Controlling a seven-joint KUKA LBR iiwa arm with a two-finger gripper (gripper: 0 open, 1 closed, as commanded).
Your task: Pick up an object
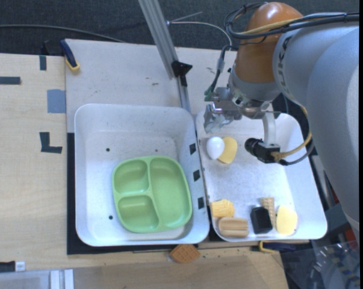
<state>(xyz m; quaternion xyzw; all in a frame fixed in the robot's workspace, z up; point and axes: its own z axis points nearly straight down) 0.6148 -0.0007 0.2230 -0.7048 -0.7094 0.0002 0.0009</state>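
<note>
Bins sit side by side on the surface [24,179]. The left bin [91,125] carries a green divided plate [152,192] in the lower middle of the frame. The right bin [301,173] holds the likely pick: a white egg-shaped piece [215,147] touching a yellow piece [228,151], both in the bin's upper left part, just right of the frame's centre. The white piece is rounded and smooth, so it could roll. The hand [216,118] hangs just above it in the picture, slightly to the piece's upper side, so the coming move looks like a short drop down-frame. Whether the hand is clenched or released I cannot tell. Along the bin's lower edge lie two tan waffle-like pieces [223,209], a black block [260,219] and a pale yellow piece [286,220].
</note>
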